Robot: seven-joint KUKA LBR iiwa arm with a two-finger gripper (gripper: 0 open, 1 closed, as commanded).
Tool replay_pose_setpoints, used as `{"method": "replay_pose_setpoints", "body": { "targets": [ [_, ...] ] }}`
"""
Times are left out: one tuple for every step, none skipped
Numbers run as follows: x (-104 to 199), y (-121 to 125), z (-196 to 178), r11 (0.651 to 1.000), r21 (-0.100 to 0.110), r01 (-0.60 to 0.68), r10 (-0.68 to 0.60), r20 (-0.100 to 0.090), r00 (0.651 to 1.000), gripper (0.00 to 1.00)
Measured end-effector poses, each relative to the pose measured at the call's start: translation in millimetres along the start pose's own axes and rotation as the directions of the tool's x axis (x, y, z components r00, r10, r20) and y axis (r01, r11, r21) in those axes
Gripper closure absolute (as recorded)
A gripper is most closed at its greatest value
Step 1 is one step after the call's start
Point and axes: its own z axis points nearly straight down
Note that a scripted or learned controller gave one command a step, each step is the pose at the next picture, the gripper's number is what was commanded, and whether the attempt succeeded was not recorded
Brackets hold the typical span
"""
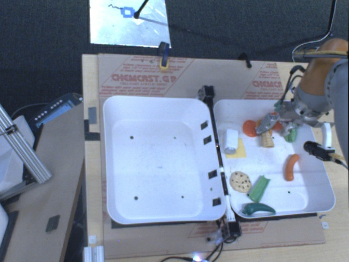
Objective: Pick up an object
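My gripper (265,125) hangs low over the back of the right bin (327,201), reaching in from the right. It sits right between an orange-red round piece (250,127) on its left and a tan block (267,140) just below it. A small green piece (290,135) lies close on its right. The view does not show anything held.
Also in the right bin are a white cylinder (232,139) on a yellow slice (239,150), an orange sausage shape (290,167), a cookie (240,181), a light green stick (259,187) and a dark green piece (259,208). The left bin (117,113) adjoins it.
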Motion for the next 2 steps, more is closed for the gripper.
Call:
{"method": "replay_pose_setpoints", "body": {
  "targets": [
    [4,-68,3,0.999,-0.045,0.013,-0.012,0.019,1.0,0.0],
    [37,-11,6,1.0,-0.009,0.009,-0.009,0.022,1.0,0.0]
  ]
}}
